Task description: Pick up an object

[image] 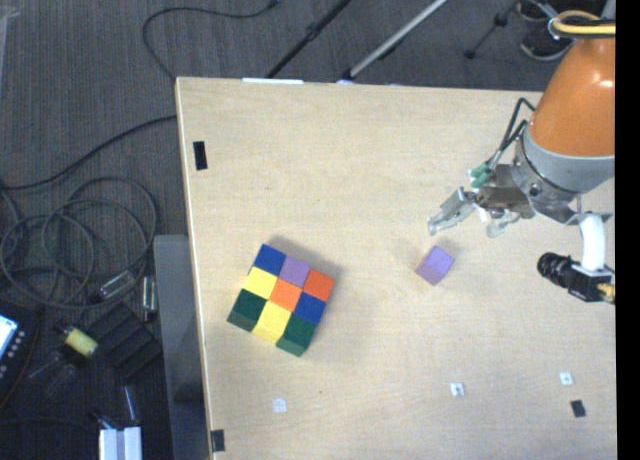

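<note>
Bench (400, 148): pale wood top, lying bare around the things.
Arm (575, 118): reaching in from the right, orange band showing above the wrist.
Multicoloured cube (281, 298): sitting left of centre, well apart.
Gripper (470, 210): hovering with fingers spread, nothing between them.
Purple block (435, 265): lying just below the fingers; looking small, light, rigid, best pinched across two flat opposite sides.

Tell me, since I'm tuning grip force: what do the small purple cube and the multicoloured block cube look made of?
The small purple cube looks like matte painted wood or foam; flat, glare-free faces. The multicoloured block cube seems made of painted wooden blocks, with visible seams and dull colour. Neither is certain.
</note>
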Controlling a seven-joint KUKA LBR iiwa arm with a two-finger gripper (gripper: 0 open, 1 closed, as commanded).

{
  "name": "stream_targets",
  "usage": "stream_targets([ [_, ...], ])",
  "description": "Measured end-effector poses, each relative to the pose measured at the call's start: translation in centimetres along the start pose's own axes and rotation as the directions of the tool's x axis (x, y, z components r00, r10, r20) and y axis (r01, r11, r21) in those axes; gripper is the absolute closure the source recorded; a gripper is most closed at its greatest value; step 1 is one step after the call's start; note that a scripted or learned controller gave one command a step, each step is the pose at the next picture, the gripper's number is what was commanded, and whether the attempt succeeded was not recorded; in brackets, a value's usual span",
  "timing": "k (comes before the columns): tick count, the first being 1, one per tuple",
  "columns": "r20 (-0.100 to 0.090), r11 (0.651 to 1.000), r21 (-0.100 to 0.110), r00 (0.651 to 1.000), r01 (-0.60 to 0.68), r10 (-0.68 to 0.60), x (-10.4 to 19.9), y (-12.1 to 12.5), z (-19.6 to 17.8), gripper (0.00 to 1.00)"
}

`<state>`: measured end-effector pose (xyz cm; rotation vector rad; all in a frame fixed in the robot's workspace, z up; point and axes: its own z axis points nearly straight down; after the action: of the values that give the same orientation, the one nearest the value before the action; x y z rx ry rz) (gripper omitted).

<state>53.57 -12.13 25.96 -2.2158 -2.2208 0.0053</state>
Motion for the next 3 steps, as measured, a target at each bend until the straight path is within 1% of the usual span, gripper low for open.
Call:
stream_targets([
  [1,0.001,0.999,0.0,0.999,0.044,-0.044,-1.7,3.3,16.2,0.0],
  [2,0.002,0.99,-0.004,0.99,0.142,-0.142,1.8,1.6,17.7,0.0],
  [3,-0.002,0.99,0.003,0.99,0.141,-0.141,1.9,1.5,17.1,1.0],
])
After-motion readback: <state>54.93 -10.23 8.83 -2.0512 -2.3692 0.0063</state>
